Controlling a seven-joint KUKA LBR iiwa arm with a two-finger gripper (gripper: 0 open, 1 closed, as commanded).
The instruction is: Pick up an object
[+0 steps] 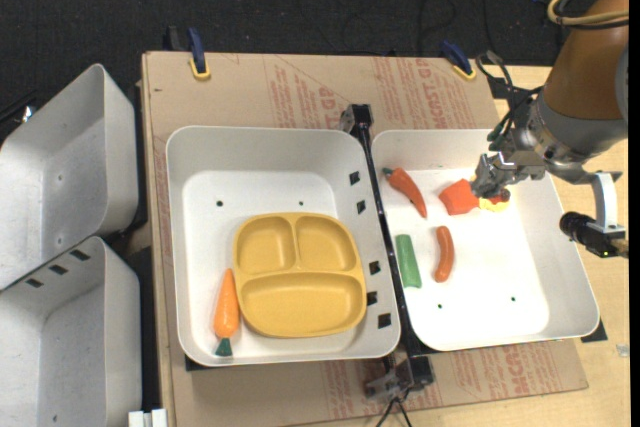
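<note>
The gripper [490, 183] hangs low over the right bin [560, 315], near its far side, at about one o'clock in that bin. Right under it lies a small yellow piece [495, 204], and touching that, at nine o'clock from the gripper, sits a chunky orange block [459, 198]. I cannot tell how the gripper is set, because dark parts and cables hide its tip, and I see nothing held in it. The orange block looks like the nearest thing to pick, I think, and it has no real long side, so any turn of the wrist might do. More things wait further off at nine and eight o'clock: a red pepper [407, 190] lying slanted, a little sausage [444, 253] lying almost straight toward me, and a green stick [407, 260] beside the wall between the bins. The left bin [190, 245] holds a yellow tray [300, 275] with three parts and a carrot [227, 307] beside it. Both bins sit on a brown board on the tabletop [280, 90], with black floor and loose wires behind.
</note>
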